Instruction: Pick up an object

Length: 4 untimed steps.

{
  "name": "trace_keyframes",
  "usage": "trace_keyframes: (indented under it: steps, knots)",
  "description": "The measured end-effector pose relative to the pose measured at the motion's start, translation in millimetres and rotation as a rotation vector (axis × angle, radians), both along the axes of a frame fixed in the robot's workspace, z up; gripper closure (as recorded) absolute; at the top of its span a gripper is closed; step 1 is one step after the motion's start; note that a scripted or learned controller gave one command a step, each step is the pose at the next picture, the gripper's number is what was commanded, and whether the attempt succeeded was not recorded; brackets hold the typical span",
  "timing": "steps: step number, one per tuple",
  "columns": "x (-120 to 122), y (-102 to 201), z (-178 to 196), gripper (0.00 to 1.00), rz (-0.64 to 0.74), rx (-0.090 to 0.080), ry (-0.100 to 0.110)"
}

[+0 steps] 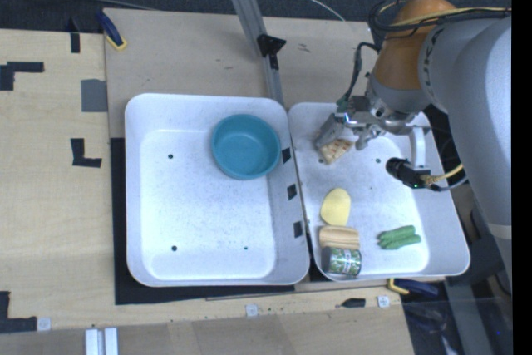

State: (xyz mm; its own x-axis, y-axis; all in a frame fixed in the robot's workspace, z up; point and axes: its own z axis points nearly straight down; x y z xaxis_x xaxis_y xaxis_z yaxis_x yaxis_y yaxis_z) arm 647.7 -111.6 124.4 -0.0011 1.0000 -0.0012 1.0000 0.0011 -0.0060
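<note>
- Two shallow white bins sit side by side on a wooden bench, seen from above at a slant.
- The left bin (158, 245) holds a blue bowl (245, 145) near its upper right corner.
- The right bin (440, 253) holds four small things: a tan, crumbly-looking piece (335, 150) near the top left, a yellow piece (336, 206) at the middle, a can (341, 258) lying on its side at the bottom edge, and a green piece (398, 238) to the can's right.
- The grey arm with its orange band reaches in from the right; its gripper (347, 129) hangs over the top of the right bin, just above and touching or nearly touching the tan piece.
- Whether the jaws are parted or closed cannot be told; the wrist hides them.
- The tan piece looks like the likely target. A good grasp would centre both jaws on either side of it, come down straight, and avoid pushing it against the bin wall beside it.
</note>
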Motion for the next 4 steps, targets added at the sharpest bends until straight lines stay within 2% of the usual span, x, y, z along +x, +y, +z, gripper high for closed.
trace_keyframes:
  steps: [1,2,3,4]
  knots:
    - [0,1,-37,0.00,0.001,-0.001,-0.005]
    - [0,1,-25,1.00,0.002,-0.001,-0.006]
    - [-2,8,19,1.00,0.001,0.002,-0.007]
    - [-4,5,82,1.00,0.000,0.001,-0.010]
